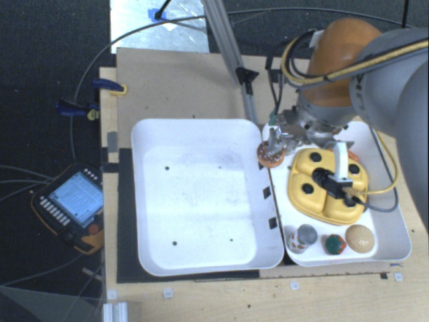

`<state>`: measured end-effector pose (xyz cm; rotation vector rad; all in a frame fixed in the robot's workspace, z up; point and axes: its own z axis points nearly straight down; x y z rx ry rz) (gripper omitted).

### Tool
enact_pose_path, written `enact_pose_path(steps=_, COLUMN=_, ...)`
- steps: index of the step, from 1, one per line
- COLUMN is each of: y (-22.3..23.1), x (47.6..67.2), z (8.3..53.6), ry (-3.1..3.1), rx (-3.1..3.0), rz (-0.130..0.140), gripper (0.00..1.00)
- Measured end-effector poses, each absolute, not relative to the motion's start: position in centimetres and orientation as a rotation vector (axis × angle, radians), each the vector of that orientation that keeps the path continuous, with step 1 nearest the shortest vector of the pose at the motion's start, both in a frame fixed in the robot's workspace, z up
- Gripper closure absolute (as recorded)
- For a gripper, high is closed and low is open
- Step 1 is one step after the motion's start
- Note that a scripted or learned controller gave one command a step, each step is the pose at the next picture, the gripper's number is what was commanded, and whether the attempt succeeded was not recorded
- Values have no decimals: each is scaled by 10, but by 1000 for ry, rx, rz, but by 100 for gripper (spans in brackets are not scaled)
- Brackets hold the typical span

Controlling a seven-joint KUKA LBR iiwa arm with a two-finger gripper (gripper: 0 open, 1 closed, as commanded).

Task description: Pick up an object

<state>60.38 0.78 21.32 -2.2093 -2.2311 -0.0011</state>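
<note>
camera view: gripper [273, 146] at inner edge of right bin [395, 237], jaws closed on small brown round object [270, 155], apparently lifted for pick; left bin [144, 180] nearby.

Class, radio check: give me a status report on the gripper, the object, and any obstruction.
Gripper over the bins' shared edge, a small brown round object at its fingertips; grip unconfirmed. Yellow toy close alongside in the right bin. Left bin adjacent.
</note>
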Motion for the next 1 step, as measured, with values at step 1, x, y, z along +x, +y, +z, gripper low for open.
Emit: enact_pose_path(steps=1, y=60, x=601, z=227, ry=-2233, rx=-2209, rz=-5, gripper=100)
